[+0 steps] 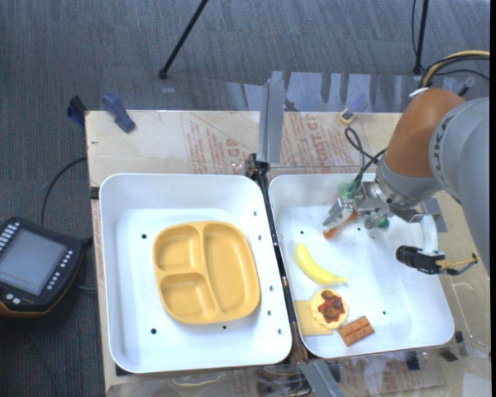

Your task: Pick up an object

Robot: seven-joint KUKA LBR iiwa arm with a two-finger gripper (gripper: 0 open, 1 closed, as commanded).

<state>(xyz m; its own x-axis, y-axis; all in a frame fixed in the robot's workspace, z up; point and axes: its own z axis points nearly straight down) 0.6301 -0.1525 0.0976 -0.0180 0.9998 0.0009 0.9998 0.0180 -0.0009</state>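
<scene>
My claw (345, 214) sits over the back part of the right bin (413, 313), low and slanted, with its fingers pointing toward the divider between the bins. At the tips I can see a small orange piece (331, 232) that looks like a toy carrot; it seems to be touching a fingertip, but at this resolution I cannot tell whether the fingers are clenched on it, released, or merely resting beside it. Behind the claw the wrist rises to the orange band (417, 135) and the grey arm (475, 151) leaving on my right.

Just in front of the claw, toward the near side of the bin, a yellow banana (315, 266) lies diagonally on the white floor. Nearer still lies a round pizza-like piece (330, 307) with red topping, resting on a tan slice (309, 317), and beside it a brown waffle-like bar (355, 332).

The left bin (124, 222) holds a yellow divided plate (205, 270) with three compartments. A teach pendant (25, 265) lies on the floor at far left.
</scene>
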